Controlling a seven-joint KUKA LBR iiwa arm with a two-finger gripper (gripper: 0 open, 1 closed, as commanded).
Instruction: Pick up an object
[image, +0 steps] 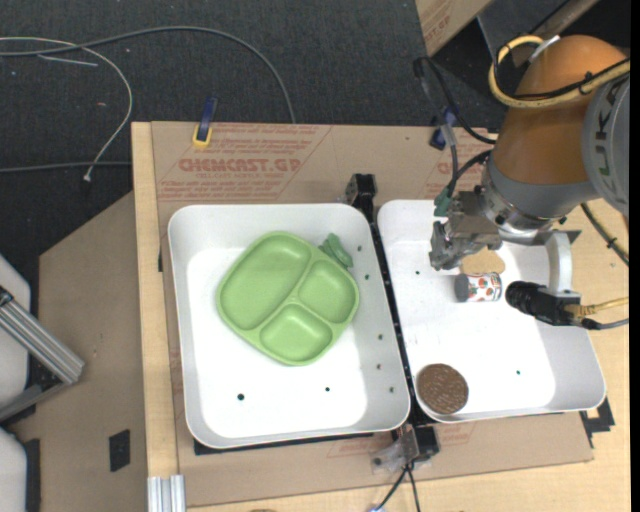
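Nearest the camera, a round brown disc (442, 388) rests on the front rim of the right white bin (540, 375), while the left bin (200, 330) holds a green three-compartment divided plate (288, 296) with a small green piece (338, 250) touching its far right edge. Farther back in the right bin, a small can with a white and red label (481, 288) lies on its side beside a tan round object (486, 262). The jaws (452, 250) hang just beside these at the far left of that bin; whether they are apart or together cannot be told.
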